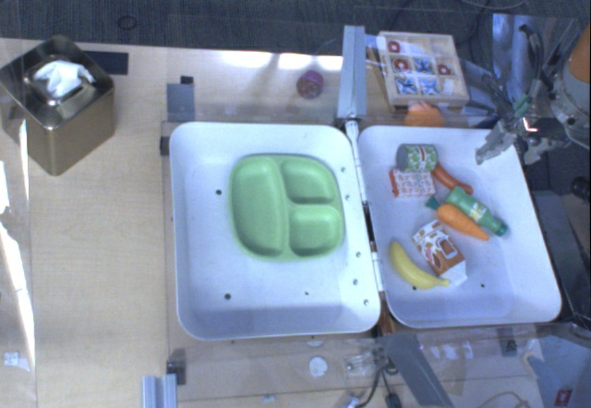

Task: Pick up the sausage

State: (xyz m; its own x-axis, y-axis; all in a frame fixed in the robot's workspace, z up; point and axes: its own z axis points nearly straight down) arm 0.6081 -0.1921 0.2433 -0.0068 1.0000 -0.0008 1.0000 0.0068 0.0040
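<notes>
The sausage, a thin reddish-orange stick, lies slanted in the upper middle of the right bin. It sits just right of a red-and-white packet and just above a green bottle. My gripper hangs over the bin's upper right corner, up and to the right of the sausage and apart from it. It holds nothing that I can see.
The right bin also holds a small can, an orange carrot, a banana and a small carton. A green divided plate lies in the left bin. A metal box stands far left.
</notes>
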